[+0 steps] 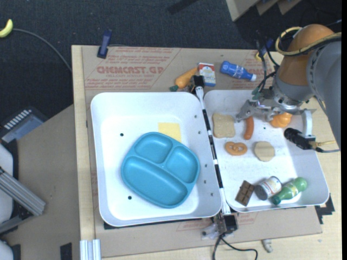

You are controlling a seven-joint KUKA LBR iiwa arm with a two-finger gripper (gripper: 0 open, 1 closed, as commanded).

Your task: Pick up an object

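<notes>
The sausage lies in the right bin, near its back edge, with the slice of bread just beside it on one side and an orange fruit a little off on the other. The gripper hangs just above and behind the sausage, low over the bin's back part, and its two fingers look spread apart with nothing between them. So the step in hand appears to be the approach: the arm is over the bin, but nothing is gripped yet.

The next move probably calls for lowering until the fingers straddle the sausage, then closing. The bread sits close enough that a finger could land on it.

Further forward in the same bin lie a pretzel, a pale round biscuit, a chocolate bar, a small can and a green bottle. The left bin bears a blue divided plate and a yellow slice of cheese.
</notes>
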